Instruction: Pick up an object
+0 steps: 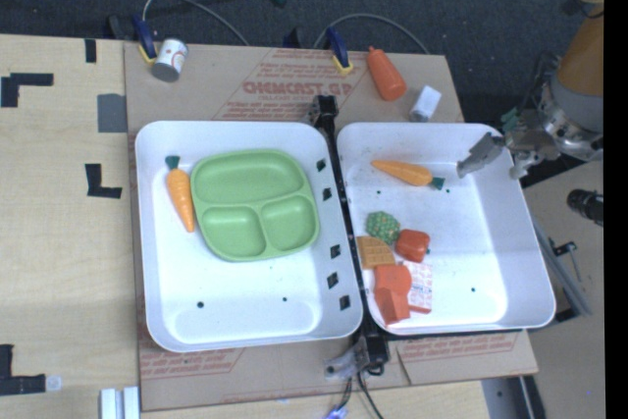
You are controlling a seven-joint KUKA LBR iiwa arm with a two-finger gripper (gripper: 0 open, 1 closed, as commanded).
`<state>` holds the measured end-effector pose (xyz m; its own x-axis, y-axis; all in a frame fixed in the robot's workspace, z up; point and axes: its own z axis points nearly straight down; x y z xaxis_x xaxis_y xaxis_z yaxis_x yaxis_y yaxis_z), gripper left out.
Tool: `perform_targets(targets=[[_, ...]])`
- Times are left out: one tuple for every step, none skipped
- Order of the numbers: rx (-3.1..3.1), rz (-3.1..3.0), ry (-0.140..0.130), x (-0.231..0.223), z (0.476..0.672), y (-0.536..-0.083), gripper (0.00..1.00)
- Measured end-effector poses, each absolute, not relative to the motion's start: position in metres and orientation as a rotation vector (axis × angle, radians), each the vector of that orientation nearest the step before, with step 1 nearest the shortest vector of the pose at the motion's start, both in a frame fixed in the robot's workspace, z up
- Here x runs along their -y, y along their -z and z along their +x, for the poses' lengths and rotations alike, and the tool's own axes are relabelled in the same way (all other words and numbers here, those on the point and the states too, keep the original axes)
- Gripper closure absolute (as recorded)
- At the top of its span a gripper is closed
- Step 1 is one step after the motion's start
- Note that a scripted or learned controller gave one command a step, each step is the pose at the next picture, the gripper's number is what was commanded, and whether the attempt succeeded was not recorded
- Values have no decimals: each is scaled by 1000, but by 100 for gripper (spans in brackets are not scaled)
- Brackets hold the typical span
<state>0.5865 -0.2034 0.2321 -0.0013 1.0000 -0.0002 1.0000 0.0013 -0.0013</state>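
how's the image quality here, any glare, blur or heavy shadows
Camera view: lighting is even and soft; the white right bin and left bin look bright but not blown out, with faint shadows beside the green plate and the carrot. The picture is low in resolution, so the gripper looks slightly soft.

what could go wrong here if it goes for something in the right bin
The gripper sits over the right bin's upper right corner, so it may clip the rim. The nearest carrot lies flat and tapered and could slip away. The small items lower down, like the red block, are packed together, so a grab may catch two.
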Motion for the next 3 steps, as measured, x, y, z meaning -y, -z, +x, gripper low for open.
perform_targets(targets=[[2221, -2217, -4, 177, 650, -148, 0], [2225, -2220, 0, 126, 658, -86, 0], [2229, -2219, -2, 127, 658, -96, 100]])
